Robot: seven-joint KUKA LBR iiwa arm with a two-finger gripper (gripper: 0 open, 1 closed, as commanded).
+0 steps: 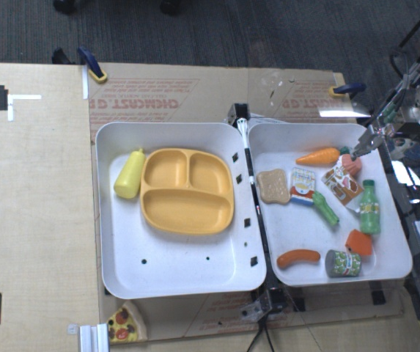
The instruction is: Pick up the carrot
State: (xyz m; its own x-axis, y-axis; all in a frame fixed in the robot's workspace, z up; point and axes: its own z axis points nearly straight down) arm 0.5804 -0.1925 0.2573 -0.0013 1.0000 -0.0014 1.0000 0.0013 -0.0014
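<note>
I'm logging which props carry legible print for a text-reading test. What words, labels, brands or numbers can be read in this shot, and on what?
Cardboard sheet behind the bins: red print, seen upside down and blurred; it cannot be made out.
Small carton: label too small to read.
Snack packet: print blurred, unreadable.
Green bottle: label too small to read.
Can: label unreadable.
Nothing else carries text.

I am watched by one camera fixed above the bench, looking down at a slant. It takes in both white bins (107,218) whole, with dark floor at the far edge; my arm (407,94) enters from the right.
</note>
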